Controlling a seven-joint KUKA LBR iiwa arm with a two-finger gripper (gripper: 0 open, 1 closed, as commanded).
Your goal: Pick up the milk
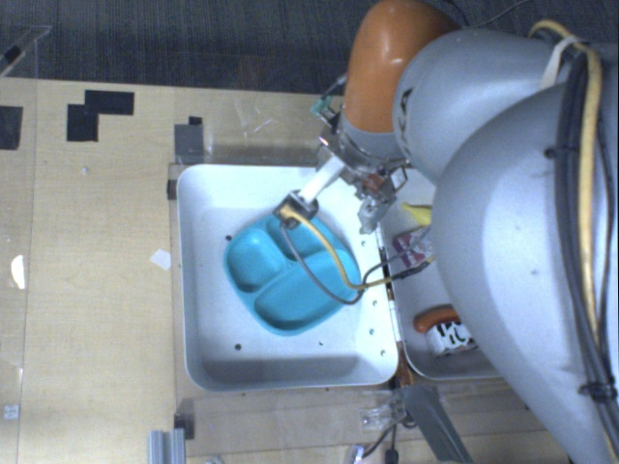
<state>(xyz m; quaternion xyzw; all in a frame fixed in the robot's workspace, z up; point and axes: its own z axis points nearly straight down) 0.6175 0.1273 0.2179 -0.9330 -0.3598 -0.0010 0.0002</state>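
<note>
two bins sit side by side on the desk point(97, 288). the left bin point(198, 346) holds a divided dish point(261, 264), which lies in its middle and reaches toward the right wall. the arm point(522, 211) covers most of the right bin point(414, 361). there the milk point(447, 333) lies near the front, with a packet point(411, 249) behind it. the pincer point(372, 211) hangs over the wall between the bins, toward the rear.

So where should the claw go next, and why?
Probably over the right bin: the claw hangs at the edge of the left bin, which holds a blue plate, while what may be the milk, white with black marks, lies there.
</note>
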